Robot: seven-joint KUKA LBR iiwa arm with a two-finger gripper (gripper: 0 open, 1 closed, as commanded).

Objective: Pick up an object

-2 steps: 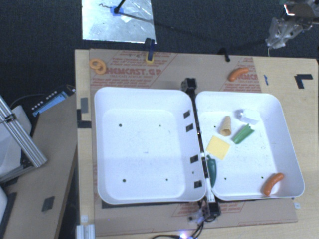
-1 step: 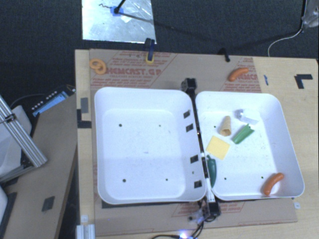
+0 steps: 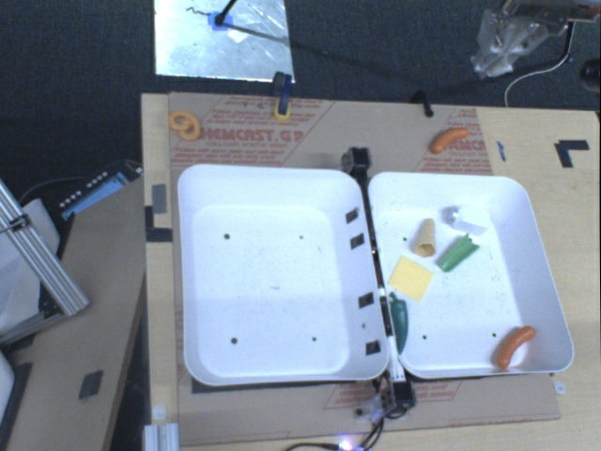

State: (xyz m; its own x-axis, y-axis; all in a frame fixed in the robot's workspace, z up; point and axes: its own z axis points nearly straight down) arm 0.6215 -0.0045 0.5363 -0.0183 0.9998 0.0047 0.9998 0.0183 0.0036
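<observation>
Camera view looks down on two white bins; take the right bin (image 3: 540, 242) as the landmark. Inside it lie a yellow square (image 3: 411, 278) near its left wall, a tan cone (image 3: 426, 237) just above that, a green wedge (image 3: 457, 253) beside the cone, a small white piece (image 3: 462, 219) above the wedge, and an orange sausage (image 3: 514, 346) in its near right corner. A dark green pepper (image 3: 399, 322) rests on its left rim, against the left bin (image 3: 202, 252). Beyond its far edge another orange sausage (image 3: 449, 140) lies on the board. The gripper (image 3: 498, 40) hangs well beyond the bin's far right corner; its state cannot be told.
</observation>
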